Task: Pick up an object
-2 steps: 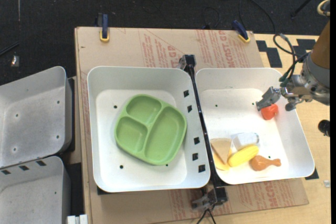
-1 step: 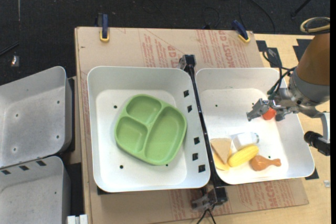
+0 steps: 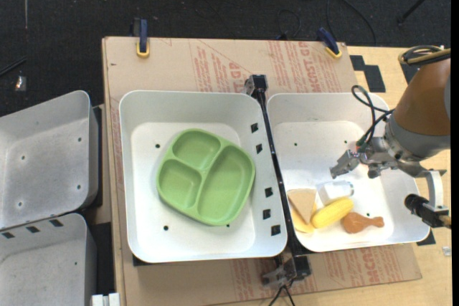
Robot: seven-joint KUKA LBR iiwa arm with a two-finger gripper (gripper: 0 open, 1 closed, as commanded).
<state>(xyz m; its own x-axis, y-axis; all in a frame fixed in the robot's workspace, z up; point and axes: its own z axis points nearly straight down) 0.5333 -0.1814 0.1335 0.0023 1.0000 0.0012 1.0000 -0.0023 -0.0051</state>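
Camera view: gripper (image 3: 356,163) in right bin (image 3: 315,111), fingers' state cannot be told. Toy banana (image 3: 330,213) lies just nearer and slightly left, long axis left-right, beside cheese wedge (image 3: 303,205) and drumstick (image 3: 361,223).

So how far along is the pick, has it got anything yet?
Nothing looks picked yet. The gripper sits low in the right bin, just above the small white object, with nothing visible between its fingers. The banana, cheese wedge and drumstick lie on the bin floor. Grasping and lifting remain.
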